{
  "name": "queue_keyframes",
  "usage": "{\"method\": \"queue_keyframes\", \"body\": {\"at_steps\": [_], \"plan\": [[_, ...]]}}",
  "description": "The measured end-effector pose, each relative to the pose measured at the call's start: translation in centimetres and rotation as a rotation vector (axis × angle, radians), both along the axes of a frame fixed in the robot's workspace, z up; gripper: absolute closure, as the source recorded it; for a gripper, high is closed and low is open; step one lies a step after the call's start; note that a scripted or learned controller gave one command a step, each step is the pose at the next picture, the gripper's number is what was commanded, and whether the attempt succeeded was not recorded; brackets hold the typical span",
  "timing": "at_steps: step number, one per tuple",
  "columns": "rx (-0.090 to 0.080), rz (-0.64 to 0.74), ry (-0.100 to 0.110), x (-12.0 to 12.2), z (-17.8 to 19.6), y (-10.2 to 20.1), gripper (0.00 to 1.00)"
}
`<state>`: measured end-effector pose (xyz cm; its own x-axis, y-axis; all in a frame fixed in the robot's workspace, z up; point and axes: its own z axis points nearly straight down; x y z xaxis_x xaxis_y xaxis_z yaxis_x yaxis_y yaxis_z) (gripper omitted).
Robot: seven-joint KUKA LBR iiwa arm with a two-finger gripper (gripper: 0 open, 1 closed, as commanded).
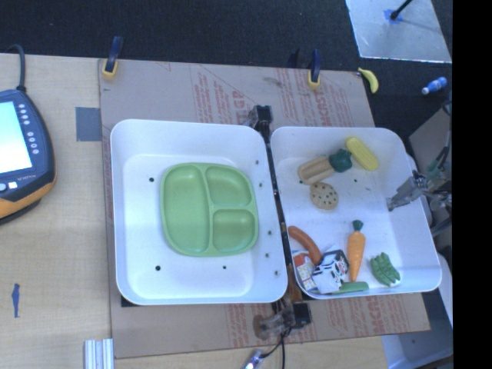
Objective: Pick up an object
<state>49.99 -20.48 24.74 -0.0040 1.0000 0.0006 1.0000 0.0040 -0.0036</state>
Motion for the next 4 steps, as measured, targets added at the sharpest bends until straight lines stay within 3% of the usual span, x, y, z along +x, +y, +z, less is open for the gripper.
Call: {"method": "queue_keyframes", "body": {"at_steps": [1, 2, 3, 4], "plan": [[0.000, 0.002, 0.003, 3.8, -10.0, 3.5, 0.00], [0.000, 0.002, 0.002, 1.2, -15.6, 5.3, 0.00], [0.000, -0.001, -0.002, 11.4, -15.5, 5.2, 0.00], [0.000, 0.000, 0.002, 0.3, -15.6, 3.1, 0.00]]}}
